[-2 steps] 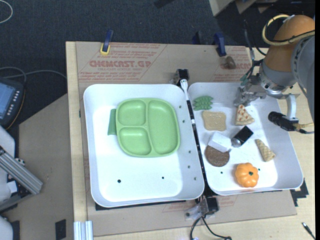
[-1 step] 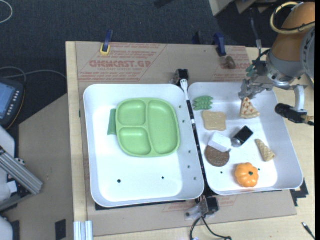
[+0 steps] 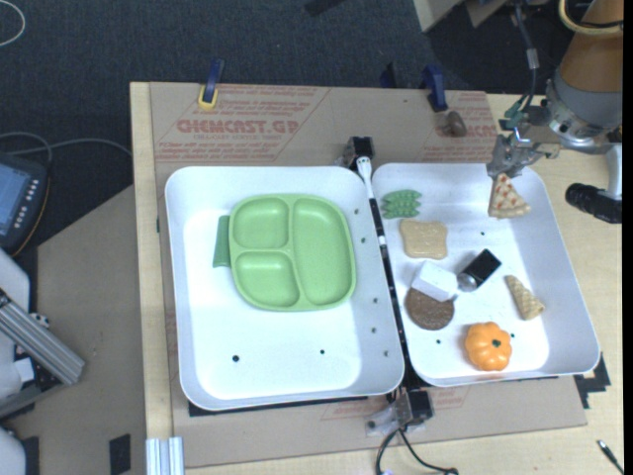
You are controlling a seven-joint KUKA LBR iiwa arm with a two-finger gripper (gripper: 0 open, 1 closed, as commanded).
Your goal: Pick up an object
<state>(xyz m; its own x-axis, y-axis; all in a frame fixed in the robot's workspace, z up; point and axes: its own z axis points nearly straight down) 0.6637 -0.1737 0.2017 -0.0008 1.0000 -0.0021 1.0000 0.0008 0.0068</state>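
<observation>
My gripper (image 3: 510,164) hangs over the back right part of the right bin (image 3: 564,265). Directly under it, touching or nearly touching its tip, is a toy pizza slice (image 3: 508,198) with its point toward the gripper. I cannot tell whether the slice rests on the bin floor or is held. Elsewhere in the right bin lie a green leafy piece (image 3: 402,203), a toast slice (image 3: 423,237), a black block (image 3: 481,267), a white block (image 3: 432,282) on a brown cookie (image 3: 430,312), a tan wedge (image 3: 524,297) and an orange pumpkin (image 3: 489,346).
The left bin (image 3: 198,295) holds a green divided plate (image 3: 292,250). A black divider with cabling (image 3: 376,228) runs between the bins. Clamps (image 3: 432,85) sit at the bench's back edge. The arm's orange band (image 3: 593,62) is at the upper right.
</observation>
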